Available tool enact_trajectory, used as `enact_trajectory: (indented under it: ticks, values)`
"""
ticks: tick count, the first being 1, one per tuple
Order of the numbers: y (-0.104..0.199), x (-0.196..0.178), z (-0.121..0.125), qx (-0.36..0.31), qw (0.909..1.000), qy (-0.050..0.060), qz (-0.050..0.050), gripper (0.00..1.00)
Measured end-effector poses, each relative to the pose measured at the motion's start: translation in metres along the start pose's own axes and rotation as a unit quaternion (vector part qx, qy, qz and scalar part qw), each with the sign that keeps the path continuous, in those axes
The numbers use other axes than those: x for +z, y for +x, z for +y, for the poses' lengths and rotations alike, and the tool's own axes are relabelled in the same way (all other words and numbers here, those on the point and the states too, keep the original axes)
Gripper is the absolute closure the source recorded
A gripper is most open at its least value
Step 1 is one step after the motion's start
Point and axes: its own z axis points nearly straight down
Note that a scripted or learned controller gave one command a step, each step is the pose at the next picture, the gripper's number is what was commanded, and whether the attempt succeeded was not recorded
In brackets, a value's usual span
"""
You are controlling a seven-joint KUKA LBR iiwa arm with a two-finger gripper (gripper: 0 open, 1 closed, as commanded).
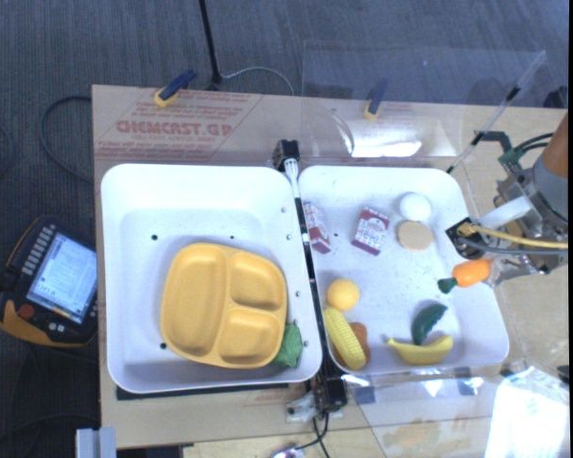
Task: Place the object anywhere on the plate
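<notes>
The bench [172, 127] carries the two white bins side by side, the left bin [134, 198] and the right bin [387, 181], touching along their inner walls. The yellow plate [196, 299], divided into compartments, lies flat in the left bin toward its near edge, with a small green leafy piece [291, 344] tucked against its lower right corner. The arm [554, 175] comes in at the right edge, and its gripper [504, 260] sits over the right rim of the right bin. Just beside it is the carrot [472, 273], right at that rim. Its long axis runs roughly left to right with a slight tilt, and the green stub points left and a little toward the near side, into the bin, while the orange body lies toward the gripper. Whether the gripper is spread, pressed together or pinching the carrot cannot be told. Along the near side of the right bin lie a banana [420, 349], a corn cob [345, 338] and a dark green vegetable [427, 319]. A lemon [342, 295] sits just above the corn. Farther back are two red packets [370, 230], a tan disc [414, 236] and a white ball [414, 205].
</notes>
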Motion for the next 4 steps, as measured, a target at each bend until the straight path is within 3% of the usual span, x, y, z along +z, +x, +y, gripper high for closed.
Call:
enact_trajectory:
  ticks: [1,2,3,4]
  values:
    - [0.020,0.067,-0.067,0.038,0.9993,0.002,0.004,1.00]
    - [0.038,0.069,-0.124,0.037,0.9993,0.001,0.006,1.00]
    - [0.053,0.021,-0.179,0.036,0.9993,0.001,0.009,1.00]
    - [0.052,0.022,-0.177,0.039,0.9992,0.000,0.007,0.00]
